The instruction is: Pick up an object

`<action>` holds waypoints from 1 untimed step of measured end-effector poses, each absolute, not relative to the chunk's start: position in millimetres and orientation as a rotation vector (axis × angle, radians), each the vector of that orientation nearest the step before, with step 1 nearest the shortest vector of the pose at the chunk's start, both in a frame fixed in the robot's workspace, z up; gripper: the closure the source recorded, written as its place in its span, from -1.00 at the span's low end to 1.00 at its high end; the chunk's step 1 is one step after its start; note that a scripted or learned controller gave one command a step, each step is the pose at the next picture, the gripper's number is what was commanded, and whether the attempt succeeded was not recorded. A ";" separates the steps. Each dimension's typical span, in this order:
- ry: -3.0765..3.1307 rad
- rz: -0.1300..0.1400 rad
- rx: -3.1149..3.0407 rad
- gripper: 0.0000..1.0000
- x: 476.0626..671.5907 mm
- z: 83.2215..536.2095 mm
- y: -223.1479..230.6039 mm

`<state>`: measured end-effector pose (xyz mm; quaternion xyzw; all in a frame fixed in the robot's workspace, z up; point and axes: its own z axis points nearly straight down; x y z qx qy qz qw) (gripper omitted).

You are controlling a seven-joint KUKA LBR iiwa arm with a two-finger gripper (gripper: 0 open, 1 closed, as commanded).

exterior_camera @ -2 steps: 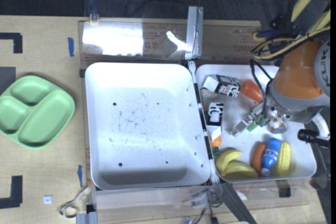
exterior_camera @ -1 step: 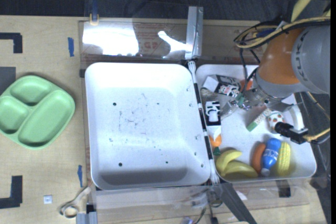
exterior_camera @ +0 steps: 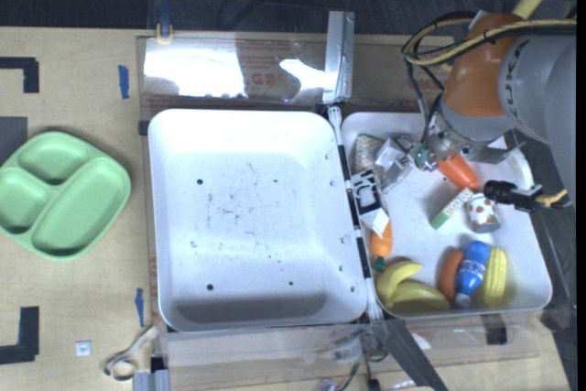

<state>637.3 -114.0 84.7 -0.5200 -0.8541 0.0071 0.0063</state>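
Shallow white plastic right bin (exterior_camera: pixel 540 279) crowded with glossy toy food, smooth yellow plastic bananas (exterior_camera: pixel 406 283) at its near-left corner, grey orange-banded arm bent down, gripper (exterior_camera: pixel 423 155) over the bin's far edge, grip unclear

left bin (exterior_camera: pixel 243 206) open throughout, right bin (exterior_camera: pixel 536 279) crowded with objects

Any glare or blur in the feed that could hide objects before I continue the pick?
Camera view: strong glare on the clear panel behind the left bin; the right bin is evenly lit, banana and blue bottle readable; the items under the gripper are small and hard to tell apart.
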 end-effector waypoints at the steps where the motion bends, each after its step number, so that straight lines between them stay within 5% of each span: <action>1: -2.690 0.007 -1.630 1.00 642.5 96.1 -110.6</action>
